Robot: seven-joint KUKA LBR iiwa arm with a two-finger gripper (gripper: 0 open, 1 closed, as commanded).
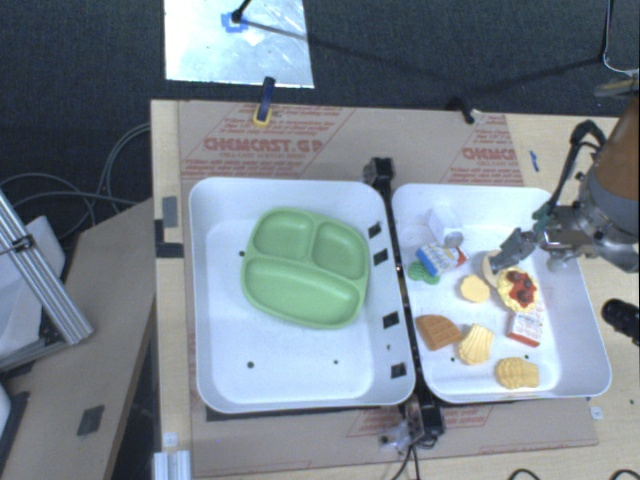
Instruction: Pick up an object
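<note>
Two shallow white bins sit side by side on a bench. The left bin (215,298) holds a green divided plate (305,268) lying flat near its middle, with three compartments. The right bin (580,338) holds a scatter of small toy foods: a blue and red packet (438,259) near the left wall with a bit of green (424,275) just below it, a clear white piece (441,225) above that, a round yellow piece (475,290) near the middle, a brown cookie-like piece (438,331) lower down, a ridged yellow piece (476,344) just beside it, and another yellow ridged piece (517,373) near the front wall. To the right lie a pizza slice with red topping (518,288) and, just below it, a small white and red carton (527,326). The grey arm (612,208) reaches in from the right, and its gripper (505,256) hangs over the upper edge of the pizza slice, just beside the round yellow piece. I cannot tell how the claw is set, nor whether anything is caught in it
</note>
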